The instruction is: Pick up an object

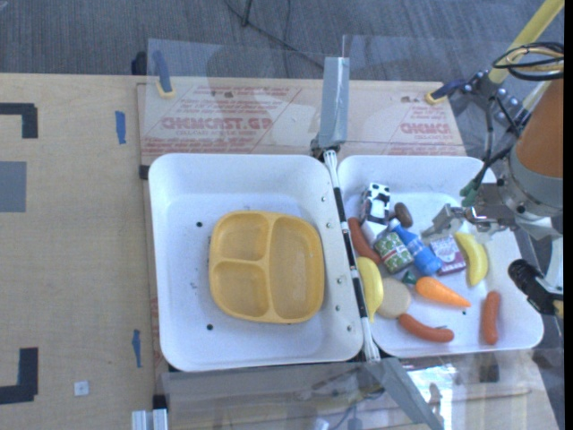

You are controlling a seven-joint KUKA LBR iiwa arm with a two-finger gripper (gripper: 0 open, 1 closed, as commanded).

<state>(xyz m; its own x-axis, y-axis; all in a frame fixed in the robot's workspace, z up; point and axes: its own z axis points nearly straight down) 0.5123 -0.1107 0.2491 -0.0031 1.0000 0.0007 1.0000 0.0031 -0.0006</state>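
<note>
Reaching in from the right, the gripper (445,219) is hovering with fingers spread and holding nothing over the right bin (528,330), just beside a toy banana (473,258) and blue bottle (418,249).

Both bins (179,186) are white. In the left one lies a plain yellow divided tray (267,265). Right of the tray, in the other bin, are a black-and-white patched toy (378,199), a blue bottle (418,251), a green can (392,250), an orange carrot (440,292), a yellow banana (474,258) and two red-orange sausages (490,317).
</note>
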